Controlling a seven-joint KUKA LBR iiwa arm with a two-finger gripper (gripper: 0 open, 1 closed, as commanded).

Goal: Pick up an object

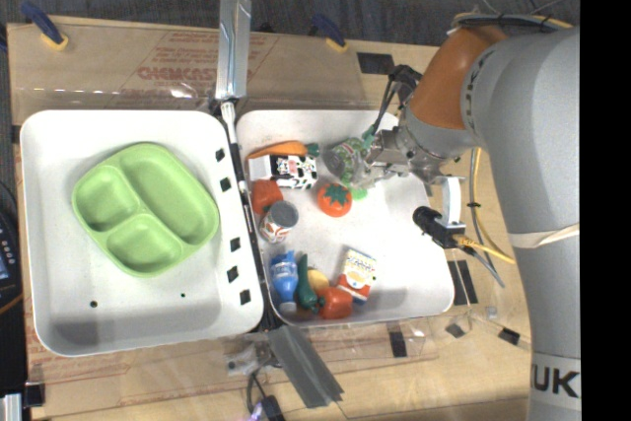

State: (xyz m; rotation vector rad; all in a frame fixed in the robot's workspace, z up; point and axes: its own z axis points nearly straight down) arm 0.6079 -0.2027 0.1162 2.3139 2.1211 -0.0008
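Note:
My gripper (357, 163) hangs low in the right bin (414, 261), near its back middle. It sits right over a pale green, see-through object (345, 155), and the two overlap, so I cannot make out any grasp. Just in front of it lies a red tomato with a green top (335, 199). To its left are a black-and-white patterned box (295, 171) and an orange carrot (279, 150).
Along the right bin's left wall lie a red piece (264, 194), a small can (279, 218) and a blue bottle (284, 276). A red item (335, 303) and an orange carton (359, 271) sit at the front. The left bin (59, 311) holds a green divided plate (146, 207).

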